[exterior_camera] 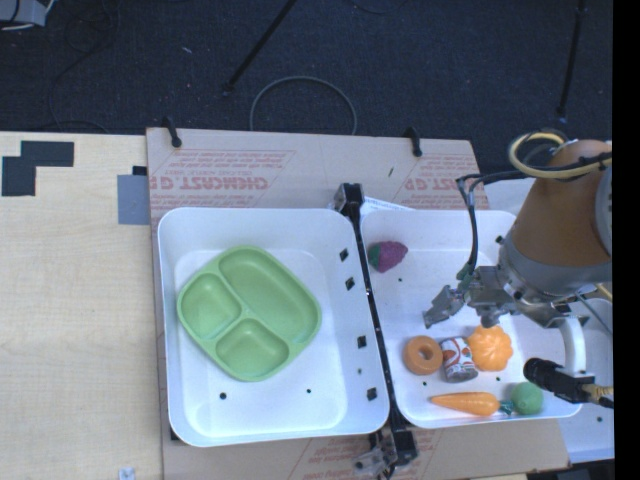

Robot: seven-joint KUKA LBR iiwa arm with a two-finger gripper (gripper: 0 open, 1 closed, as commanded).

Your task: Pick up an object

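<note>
Far to the gripper's left you have the left bin (200,408), and in it a green divided plate (249,311) with three compartments, lying flat. A black clamp strip (365,313) runs between the two bins. Past it, in the right bin (420,243), a purple and green toy vegetable (387,256) sits up and to the left of the gripper, well apart from it.

The gripper (447,306) hangs over the middle of the right bin with its two fingers (437,313) spread apart and nothing between them.

Just below it you can see a brown doughnut (423,355), with a small red and white can (458,359) touching its right side, and an orange pumpkin-like toy (490,349) touching the can on the far side. Below that row lies a carrot (466,403), flat along the bin's near wall, and a green ball-shaped toy (526,399) just to the carrot's right.
</note>
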